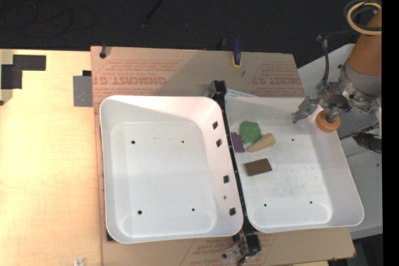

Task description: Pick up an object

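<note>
Hovering claw (310, 110) over right bin's (336, 196) far right rim, finger spread unreadable.
Objects well left of claw, none touching it: green lump (250, 131), tan piece (261, 143), purple piece (237, 141), brown block (257, 167) nearer camera.

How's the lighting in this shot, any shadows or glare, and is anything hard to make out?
Camera view: the left bin is brightly lit, with a diagonal shadow across its top-left corner; the right bin looks greyer; the background above the bench is nearly black; the gripper at the right is small and soft, its details unclear.
</note>
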You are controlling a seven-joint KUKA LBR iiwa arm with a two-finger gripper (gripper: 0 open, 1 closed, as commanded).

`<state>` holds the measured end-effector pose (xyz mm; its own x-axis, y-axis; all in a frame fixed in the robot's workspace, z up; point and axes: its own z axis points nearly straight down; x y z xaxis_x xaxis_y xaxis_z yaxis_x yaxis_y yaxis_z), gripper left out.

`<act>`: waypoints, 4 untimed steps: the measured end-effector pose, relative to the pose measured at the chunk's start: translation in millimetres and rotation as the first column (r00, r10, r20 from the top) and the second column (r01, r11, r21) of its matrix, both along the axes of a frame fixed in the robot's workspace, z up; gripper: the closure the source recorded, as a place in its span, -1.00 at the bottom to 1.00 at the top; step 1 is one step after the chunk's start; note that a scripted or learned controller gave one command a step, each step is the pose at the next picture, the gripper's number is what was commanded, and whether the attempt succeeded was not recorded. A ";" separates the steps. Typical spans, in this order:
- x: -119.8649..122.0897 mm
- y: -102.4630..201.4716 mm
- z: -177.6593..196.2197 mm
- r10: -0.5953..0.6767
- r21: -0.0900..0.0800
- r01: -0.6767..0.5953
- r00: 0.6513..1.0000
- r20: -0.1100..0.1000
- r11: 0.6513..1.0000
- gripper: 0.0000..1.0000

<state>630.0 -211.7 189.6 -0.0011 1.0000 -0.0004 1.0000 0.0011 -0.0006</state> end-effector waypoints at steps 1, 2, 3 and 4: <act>13.6 44.1 -37.7 0.002 0.003 -0.002 1.000 -0.005 1.000 -1.00; 15.9 87.2 -100.2 0.002 -0.006 -0.002 1.000 0.007 1.000 -1.00; 17.2 83.9 -85.4 0.001 -0.009 0.000 1.000 0.011 1.000 1.00; 16.0 132.4 -2.2 0.003 0.002 -0.003 1.000 0.007 1.000 1.00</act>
<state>646.0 -79.3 187.4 -0.0044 1.0000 0.0013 1.0000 0.0044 0.0064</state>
